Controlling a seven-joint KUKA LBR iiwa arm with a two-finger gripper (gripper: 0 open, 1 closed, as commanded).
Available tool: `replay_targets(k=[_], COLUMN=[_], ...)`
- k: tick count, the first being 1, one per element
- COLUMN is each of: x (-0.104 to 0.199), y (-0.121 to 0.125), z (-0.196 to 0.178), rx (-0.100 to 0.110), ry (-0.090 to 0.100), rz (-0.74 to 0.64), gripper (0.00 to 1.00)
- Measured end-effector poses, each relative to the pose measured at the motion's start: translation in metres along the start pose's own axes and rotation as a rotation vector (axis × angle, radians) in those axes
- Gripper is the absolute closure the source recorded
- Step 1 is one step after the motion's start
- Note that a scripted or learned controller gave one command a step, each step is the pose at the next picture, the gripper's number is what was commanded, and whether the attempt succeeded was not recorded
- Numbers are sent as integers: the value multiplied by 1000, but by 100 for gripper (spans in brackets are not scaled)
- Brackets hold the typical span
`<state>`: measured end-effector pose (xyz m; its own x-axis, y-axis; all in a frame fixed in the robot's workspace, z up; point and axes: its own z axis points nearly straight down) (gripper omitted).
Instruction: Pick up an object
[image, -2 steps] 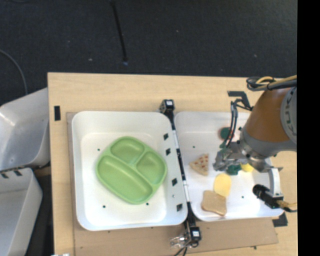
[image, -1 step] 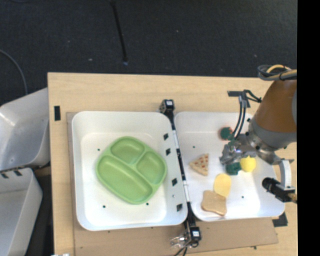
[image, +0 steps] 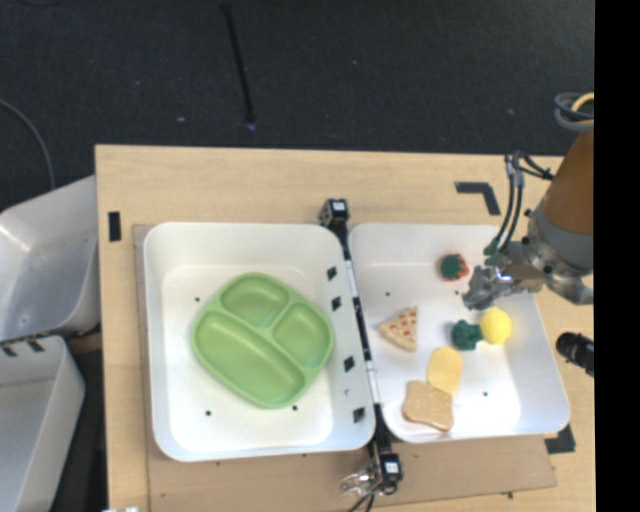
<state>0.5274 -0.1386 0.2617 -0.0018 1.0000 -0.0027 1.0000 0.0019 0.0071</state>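
The right bin holds several toy foods: a pizza slice, a slice of toast, a pale yellow piece, a yellow lemon, a dark green item and a red-and-green item. My gripper hangs low over the bin's right part, just above the lemon and the dark green item and to the right of the red-and-green one. Nothing shows between its fingers.
A green divided plate lies in the left bin. A black-clipped divider runs between the bins. The arm's orange band rises at the right edge above the bench.
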Motion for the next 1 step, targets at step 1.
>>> replay_targets(k=[1], x=[56], y=[14], z=[-5], rx=[5], ry=[3], rz=[-5], gripper=[100])
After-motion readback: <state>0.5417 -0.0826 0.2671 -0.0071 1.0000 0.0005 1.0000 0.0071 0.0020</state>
